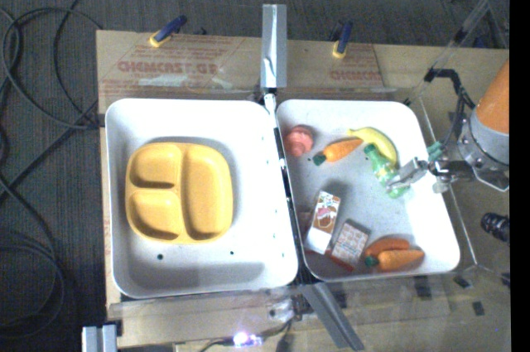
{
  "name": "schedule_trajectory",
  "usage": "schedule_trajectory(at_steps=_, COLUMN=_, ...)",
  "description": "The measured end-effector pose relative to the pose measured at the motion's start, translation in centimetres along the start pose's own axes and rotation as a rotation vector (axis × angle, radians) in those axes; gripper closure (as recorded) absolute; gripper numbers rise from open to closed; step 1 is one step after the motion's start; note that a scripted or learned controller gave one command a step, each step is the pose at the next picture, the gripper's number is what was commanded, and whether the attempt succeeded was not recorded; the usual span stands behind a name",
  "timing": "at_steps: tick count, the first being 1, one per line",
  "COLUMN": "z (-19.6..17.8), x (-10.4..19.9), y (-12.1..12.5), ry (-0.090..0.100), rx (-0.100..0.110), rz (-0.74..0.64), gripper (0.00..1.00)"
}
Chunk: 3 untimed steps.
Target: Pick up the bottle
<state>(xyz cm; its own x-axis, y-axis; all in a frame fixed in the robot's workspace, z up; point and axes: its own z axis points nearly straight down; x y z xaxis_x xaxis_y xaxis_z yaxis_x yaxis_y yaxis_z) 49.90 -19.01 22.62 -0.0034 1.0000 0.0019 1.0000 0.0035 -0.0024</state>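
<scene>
One green bottle point(382, 166), touching the fingers point(407, 171), right bin point(431, 201)

You see little of the arm point(495, 122) at the right of the frame: the edge cuts it off past the orange band. The gripper point(411, 174) overlaps the lower end of the green bottle point(382, 162), and its fingers are too small and blurred to read. The bottle hides part of the banana point(374, 137). The prints on the small cartons point(325, 219) at lower centre are illegible.
</scene>
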Motion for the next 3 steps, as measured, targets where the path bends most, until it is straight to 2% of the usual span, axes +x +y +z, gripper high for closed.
schedule_trajectory(at_steps=1, z=11.4, x=0.9, y=9.1, ry=-0.003, rx=0.002, rz=0.009, gripper=0.0)
schedule_trajectory(at_steps=2, z=13.3, x=-2.1, y=8.1, ry=0.007, rx=-0.011, rz=0.058, gripper=0.0)
schedule_trajectory(at_steps=3, z=13.5, x=-1.2, y=7.6, ry=-0.006, rx=-0.019, rz=0.051, gripper=0.0)
